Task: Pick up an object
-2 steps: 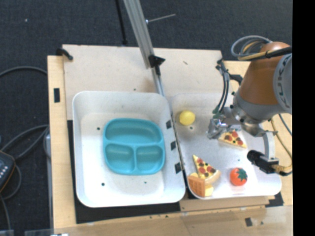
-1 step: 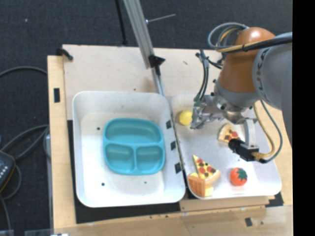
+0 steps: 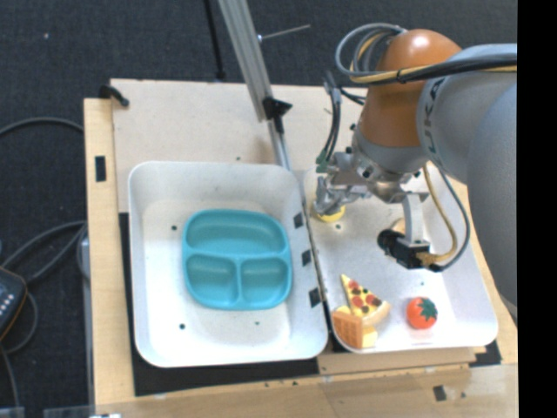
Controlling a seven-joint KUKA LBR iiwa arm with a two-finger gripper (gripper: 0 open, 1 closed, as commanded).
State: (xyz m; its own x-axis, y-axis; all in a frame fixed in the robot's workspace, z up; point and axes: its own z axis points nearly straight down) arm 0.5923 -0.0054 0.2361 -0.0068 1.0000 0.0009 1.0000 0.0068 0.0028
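Nearest the camera, a pizza slice (image 3: 361, 309) lies at the right bin's (image 3: 461, 320) front edge by its left corner, with a tomato (image 3: 422, 312) just beside it. Up at that bin's far left corner, the claw (image 3: 329, 203) sits low over a small yellow object (image 3: 332, 215), touching or nearly so; whether it is open or closed cannot be told. A blue divided plate (image 3: 236, 259) rests in the left bin (image 3: 157, 190).

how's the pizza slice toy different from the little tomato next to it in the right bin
The pizza slice toy is a yellow wedge with red spots and a tan crust; the tomato is round, red-orange, with a green top. The pizza slice toy looks larger and lies nearer the divider between the bins; the tomato lies further right. Both rest near the front of the right bin, apart from the gripper.
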